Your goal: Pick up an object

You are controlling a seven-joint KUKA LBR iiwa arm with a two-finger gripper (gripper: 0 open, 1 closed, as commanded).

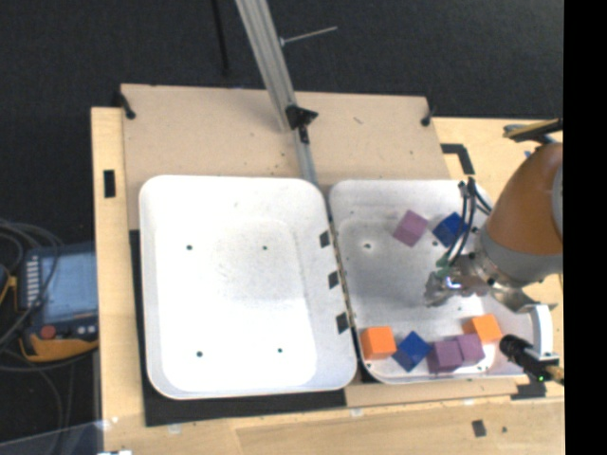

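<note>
One fixed camera looks down at a slant over both bins (237, 282) from above.

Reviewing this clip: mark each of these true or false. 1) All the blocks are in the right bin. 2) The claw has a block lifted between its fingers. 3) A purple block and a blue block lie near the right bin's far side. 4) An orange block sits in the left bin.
1) True: every block lies in the right bin.
2) False: the claw is low over bare bin floor, no block in it.
3) True: the purple block and blue block lie there.
4) False: the orange block sits in the right bin, by its near edge.
</note>
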